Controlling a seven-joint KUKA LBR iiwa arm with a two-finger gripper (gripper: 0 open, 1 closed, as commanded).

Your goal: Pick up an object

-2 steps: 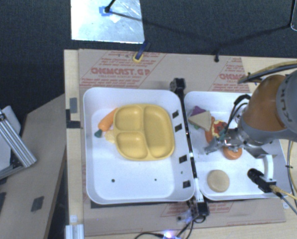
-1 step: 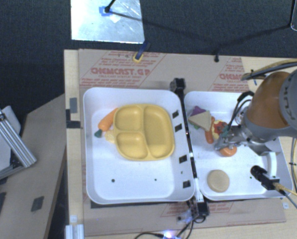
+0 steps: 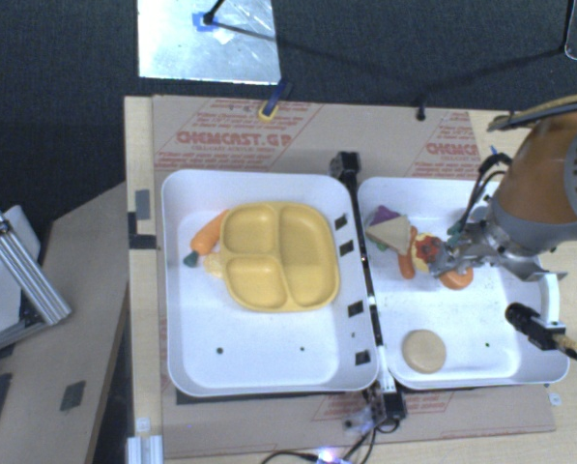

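Inside the right bin (image 3: 481,351), the claw (image 3: 449,262) meets a red-orange toy (image 3: 429,251); grip unclear.

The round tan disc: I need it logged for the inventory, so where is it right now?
The round tan disc lies in the right bin, near its front edge, apart from the toy food cluster further back.

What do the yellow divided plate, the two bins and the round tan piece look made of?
Yellow divided plate: looks like moulded plastic, matte, with soft rounded compartment edges. Left bin and right bin: apparently thin formed white plastic, slightly glossy, with rounded corners. Round tan piece: smooth and matte, possibly a plastic or foam toy food; the picture leaves that open.
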